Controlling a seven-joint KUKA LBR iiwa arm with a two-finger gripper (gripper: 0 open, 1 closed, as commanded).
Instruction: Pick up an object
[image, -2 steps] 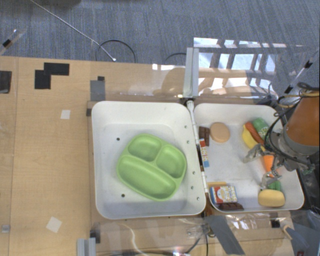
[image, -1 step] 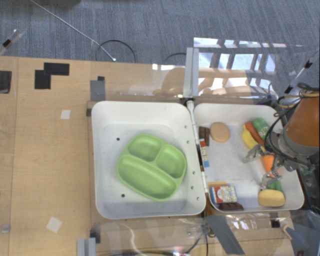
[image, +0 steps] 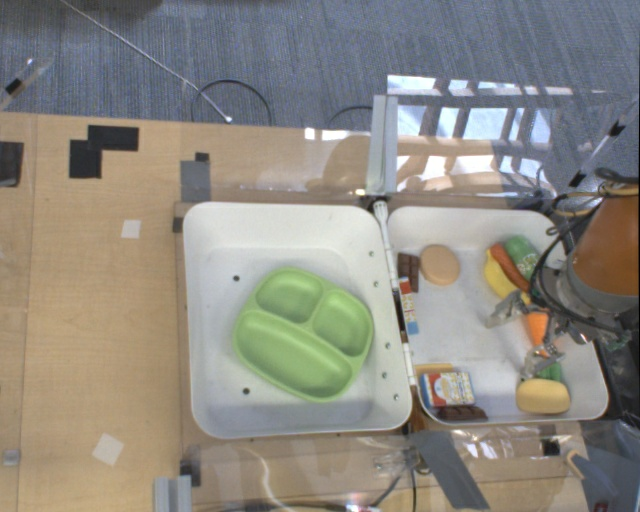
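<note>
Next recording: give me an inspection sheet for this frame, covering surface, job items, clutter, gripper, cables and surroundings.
Surface: wooden bench bearing left bin and right bin side by side.
Job items: right bin holds a tan round piece, yellow item, small printed box, dark bar and mixed toy food near the arm.
Clutter: green divided plate in the left bin.
Gripper: gripper low over the right bin's right side; finger state unclear.
Cables: black cable looped on the floor.
Surroundings: blue-grey carpet; black markers on the bench.
</note>
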